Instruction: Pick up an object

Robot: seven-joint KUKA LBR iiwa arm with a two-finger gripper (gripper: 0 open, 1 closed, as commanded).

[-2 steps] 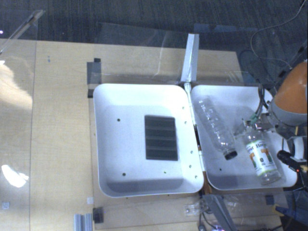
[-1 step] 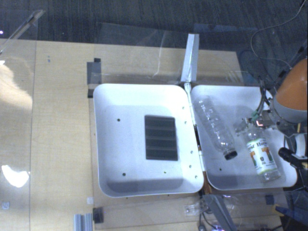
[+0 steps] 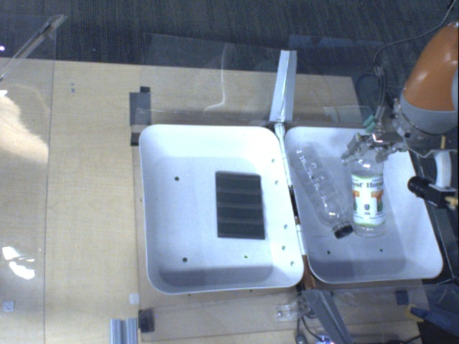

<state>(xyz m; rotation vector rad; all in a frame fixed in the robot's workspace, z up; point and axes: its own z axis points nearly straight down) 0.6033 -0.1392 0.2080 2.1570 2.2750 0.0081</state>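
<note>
A clear bottle with a white and green label (image 3: 368,201) is in the right bin (image 3: 423,260), its top pointing toward the back. My gripper (image 3: 370,147) hangs right at that top end, and whether it touches the bottle is unclear. A second clear, unlabelled bottle (image 3: 320,183) with a black cap (image 3: 343,229) lies flat just to the left of the first. In the left bin (image 3: 165,163), a black ribbed rectangular block (image 3: 240,205) lies flat near the middle.
A metal divider (image 3: 282,92) rises behind the seam between the two bins. The arm's orange band (image 3: 434,67) and black cabling (image 3: 430,188) overhang the right bin's right side. Wooden bench surface extends to the left.
</note>
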